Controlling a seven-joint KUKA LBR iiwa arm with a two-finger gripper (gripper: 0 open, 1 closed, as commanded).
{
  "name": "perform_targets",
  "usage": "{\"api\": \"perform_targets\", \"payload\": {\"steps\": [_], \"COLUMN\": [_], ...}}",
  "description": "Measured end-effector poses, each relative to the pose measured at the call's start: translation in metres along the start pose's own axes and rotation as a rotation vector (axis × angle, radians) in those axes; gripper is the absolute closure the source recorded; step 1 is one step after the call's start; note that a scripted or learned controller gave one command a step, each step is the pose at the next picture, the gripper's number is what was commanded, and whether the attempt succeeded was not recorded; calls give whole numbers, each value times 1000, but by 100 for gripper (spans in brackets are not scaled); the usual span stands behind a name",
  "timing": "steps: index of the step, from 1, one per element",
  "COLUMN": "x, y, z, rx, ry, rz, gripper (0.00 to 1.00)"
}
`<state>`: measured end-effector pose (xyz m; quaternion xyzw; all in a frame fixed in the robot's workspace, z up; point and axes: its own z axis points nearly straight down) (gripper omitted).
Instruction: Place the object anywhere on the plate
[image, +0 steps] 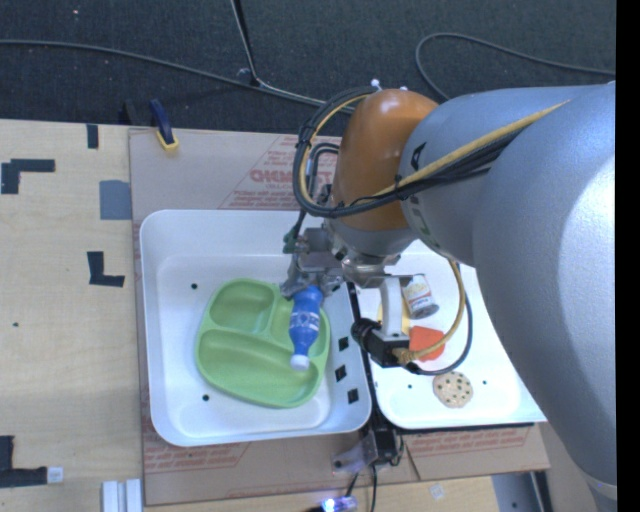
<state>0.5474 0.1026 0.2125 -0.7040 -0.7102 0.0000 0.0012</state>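
Bottle (304, 328) and plate (240, 350) are what you should watch now: the small blue bottle with the white cap lies over the right part of the green divided plate, cap pointing toward the near edge, and its upper end sits just under the gripper (312, 280). You see the plate inside the left bin (165, 300), turned a little, so its right rim is near the wall between the two bins. The arm (520, 220) comes from the right and bends over this wall, which is probably why the bottle arrives at the right side of the plate and not the middle. Whether the pincer is clamped on the bottle or already parted, you cannot tell, because the wrist hides that place. Since the task allows any spot on the plate, this position looks good enough, in my judgement; the bottle seems to rest along the plate's compartment ridge, so it may roll a bit when let go. In the right bin (500, 400) you can see a small can (418, 297), an orange piece (428, 341) and a cookie (453, 389), well apart from the plate.
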Motion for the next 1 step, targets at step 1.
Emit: {"api": "perform_targets", "payload": {"steps": [1], "x": [-4], "y": [0], "z": [0], "rx": [1], "ry": [-2], "rz": [6], "gripper": [0]}}
